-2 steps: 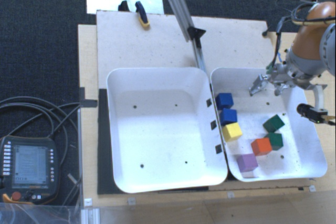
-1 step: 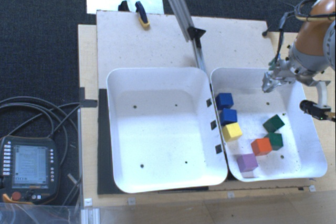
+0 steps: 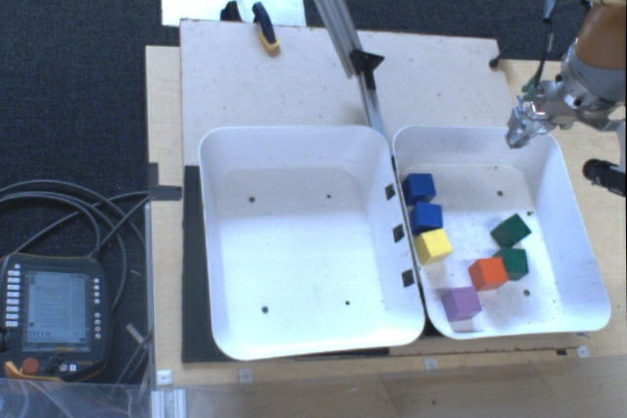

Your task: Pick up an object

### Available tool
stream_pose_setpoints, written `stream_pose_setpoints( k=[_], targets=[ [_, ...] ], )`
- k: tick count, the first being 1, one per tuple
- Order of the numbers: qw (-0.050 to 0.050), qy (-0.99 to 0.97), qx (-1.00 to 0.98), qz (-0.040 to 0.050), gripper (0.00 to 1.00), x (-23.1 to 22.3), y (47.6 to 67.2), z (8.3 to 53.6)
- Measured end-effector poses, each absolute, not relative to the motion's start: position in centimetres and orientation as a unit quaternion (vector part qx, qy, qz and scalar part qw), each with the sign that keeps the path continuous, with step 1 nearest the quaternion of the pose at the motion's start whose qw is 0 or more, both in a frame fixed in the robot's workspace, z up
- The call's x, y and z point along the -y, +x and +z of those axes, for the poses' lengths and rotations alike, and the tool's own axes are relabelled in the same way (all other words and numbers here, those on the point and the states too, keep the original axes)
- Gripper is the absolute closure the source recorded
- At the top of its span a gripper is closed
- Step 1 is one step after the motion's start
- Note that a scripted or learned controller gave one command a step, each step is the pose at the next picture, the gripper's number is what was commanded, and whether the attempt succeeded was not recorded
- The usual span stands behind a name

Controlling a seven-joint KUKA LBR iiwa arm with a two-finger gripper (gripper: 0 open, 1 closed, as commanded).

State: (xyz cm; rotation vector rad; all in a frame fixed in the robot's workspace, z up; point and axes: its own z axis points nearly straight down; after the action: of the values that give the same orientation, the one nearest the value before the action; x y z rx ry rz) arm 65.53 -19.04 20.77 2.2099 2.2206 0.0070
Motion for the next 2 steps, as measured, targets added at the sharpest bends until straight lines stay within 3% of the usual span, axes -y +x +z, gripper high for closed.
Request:
stream_pose_setpoints(
  k=[1,2],
  targets=[
    [0.004,0.705,-0.709,0.0018,1.00,19.1,65.7,25.6],
    [0.001,0.704,-0.710,0.0012,1.00,14.6,64.2,26.5]
  ],
)
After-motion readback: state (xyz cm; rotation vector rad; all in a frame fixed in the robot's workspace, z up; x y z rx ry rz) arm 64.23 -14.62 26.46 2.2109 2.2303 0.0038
